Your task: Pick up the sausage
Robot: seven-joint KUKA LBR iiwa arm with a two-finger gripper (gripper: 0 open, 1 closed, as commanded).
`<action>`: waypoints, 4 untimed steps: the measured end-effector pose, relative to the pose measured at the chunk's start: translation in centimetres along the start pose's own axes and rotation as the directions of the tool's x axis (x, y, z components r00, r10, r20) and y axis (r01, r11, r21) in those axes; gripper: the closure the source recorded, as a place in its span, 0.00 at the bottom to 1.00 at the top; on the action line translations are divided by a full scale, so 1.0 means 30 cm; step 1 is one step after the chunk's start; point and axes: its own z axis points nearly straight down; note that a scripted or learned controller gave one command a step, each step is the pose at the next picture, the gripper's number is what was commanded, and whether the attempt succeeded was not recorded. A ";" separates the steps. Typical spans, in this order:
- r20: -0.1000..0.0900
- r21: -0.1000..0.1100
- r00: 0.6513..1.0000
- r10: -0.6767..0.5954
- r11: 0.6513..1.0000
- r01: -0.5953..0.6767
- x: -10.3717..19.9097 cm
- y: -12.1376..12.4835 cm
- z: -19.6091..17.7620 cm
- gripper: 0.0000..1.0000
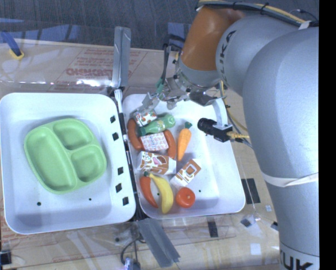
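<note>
A reddish-brown sausage lies along the left wall of the right bin, partly under a small carton. A second sausage-like brown piece lies between a printed carton and the carrot. My gripper hangs over the back of the right bin, just above and behind the green bottle. Its fingers stand open with nothing between them. It is a little above and to the right of the left sausage's far end and does not touch it.
Around the sausages lie several cartons, a banana, a tomato and a red-orange piece. The left bin holds a green divided plate. The arm's bulk fills the right side.
</note>
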 end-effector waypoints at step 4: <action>0.001 0.001 0.998 -0.055 0.998 0.055 0.268 0.098 -0.284 1.00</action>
